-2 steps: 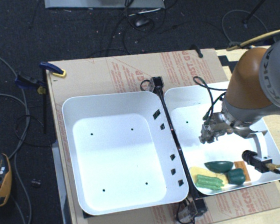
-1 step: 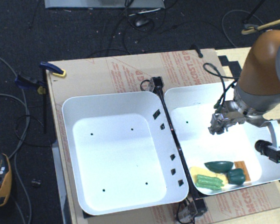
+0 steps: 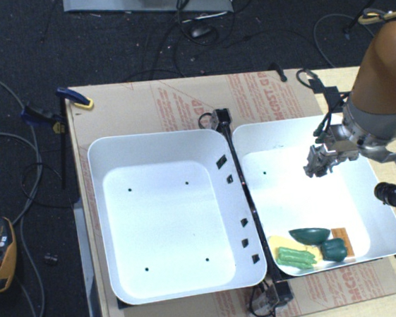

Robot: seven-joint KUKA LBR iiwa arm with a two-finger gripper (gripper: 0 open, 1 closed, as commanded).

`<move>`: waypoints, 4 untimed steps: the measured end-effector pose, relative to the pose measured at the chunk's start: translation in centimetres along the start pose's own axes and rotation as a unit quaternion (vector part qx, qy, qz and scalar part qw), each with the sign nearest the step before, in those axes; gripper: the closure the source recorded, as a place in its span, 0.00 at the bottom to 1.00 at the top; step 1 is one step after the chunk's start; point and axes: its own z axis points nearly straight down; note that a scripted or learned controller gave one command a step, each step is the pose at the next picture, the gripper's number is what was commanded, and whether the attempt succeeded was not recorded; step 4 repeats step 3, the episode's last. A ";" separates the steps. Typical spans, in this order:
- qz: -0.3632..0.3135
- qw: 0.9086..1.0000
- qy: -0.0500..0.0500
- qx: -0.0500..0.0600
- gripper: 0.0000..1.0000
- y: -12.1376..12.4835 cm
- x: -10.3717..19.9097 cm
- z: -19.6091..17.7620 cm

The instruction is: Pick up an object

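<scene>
Several small objects lie along the front edge of the right bin (image 3: 372, 191): a dark green bowl-like piece (image 3: 310, 234), a light green ridged piece (image 3: 295, 256), a teal block (image 3: 334, 249), a yellow piece (image 3: 283, 241) and an orange-brown flat piece (image 3: 342, 234). My gripper (image 3: 317, 163) hangs over the upper middle of the right bin, well behind those objects and apart from them. I see nothing between its fingers.
The left bin (image 3: 113, 221) sits beside the right one, with a black divider strip (image 3: 242, 199) between them. Both rest on a cardboard-covered bench (image 3: 142, 104). A blue and yellow clamp (image 3: 75, 98) grips the bench's back left corner. Cables lie on the dark floor.
</scene>
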 end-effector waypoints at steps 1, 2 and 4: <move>-0.002 1.000 0.001 0.003 1.00 0.8 5.4 1.6; -0.002 1.000 0.001 0.002 1.00 1.4 10.1 1.1; -0.002 1.000 0.001 0.003 1.00 1.8 15.8 2.6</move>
